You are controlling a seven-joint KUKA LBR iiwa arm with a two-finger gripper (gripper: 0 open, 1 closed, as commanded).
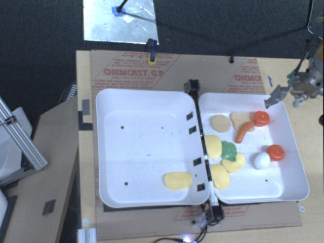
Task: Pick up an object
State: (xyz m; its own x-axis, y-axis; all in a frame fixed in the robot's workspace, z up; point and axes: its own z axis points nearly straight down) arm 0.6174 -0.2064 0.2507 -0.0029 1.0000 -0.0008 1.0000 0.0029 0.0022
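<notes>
While your gripper (285, 97) hangs spread open, holding nothing, an orange sausage (244, 131) and tomato (261, 118) crowd just below it

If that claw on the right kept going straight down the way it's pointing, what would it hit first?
The gripper hangs above the far right corner of the right bin. Straight down, it would probably meet the bin's rim or bare floor there. The nearest item is the orange-red ball, slightly to its left, though depth is hard to judge.

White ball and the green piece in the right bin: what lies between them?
In the camera view, a yellow piece sits between the white ball and the green piece, touching the green piece; bare bin floor separates it from the ball.
</notes>
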